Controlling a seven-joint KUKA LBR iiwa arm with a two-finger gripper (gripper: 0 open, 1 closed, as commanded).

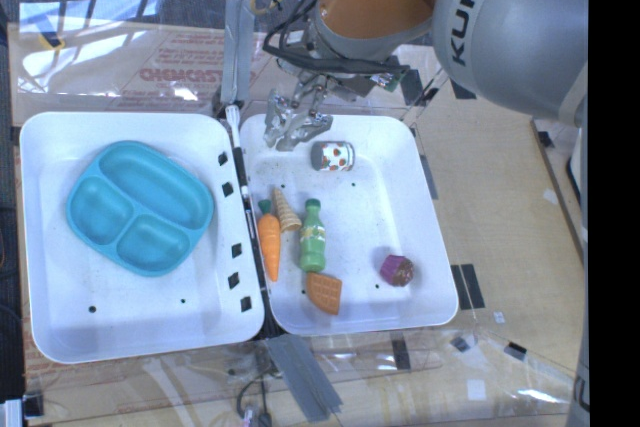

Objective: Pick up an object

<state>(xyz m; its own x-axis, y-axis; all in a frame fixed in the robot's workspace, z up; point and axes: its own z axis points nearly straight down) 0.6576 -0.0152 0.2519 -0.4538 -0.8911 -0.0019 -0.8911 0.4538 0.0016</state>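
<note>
Hovering metal two-finger gripper [291, 127] at right white bin's [425, 215] far-left corner, gripping nothing.
Finger spread: cannot tell. Targeting nearby small white red-dotted toy [333, 156]; centring above it before descending.

Left bin [40, 315] holds the divided plate [141, 206], sitting toward its upper left. In the right bin [425, 300]: can [333, 156] near the top, carrot [269, 244], cone [287, 209] and bottle [313, 236] side by side at left-centre, wedge [324, 292] below the bottle, ball [397, 269] at lower right.
</note>
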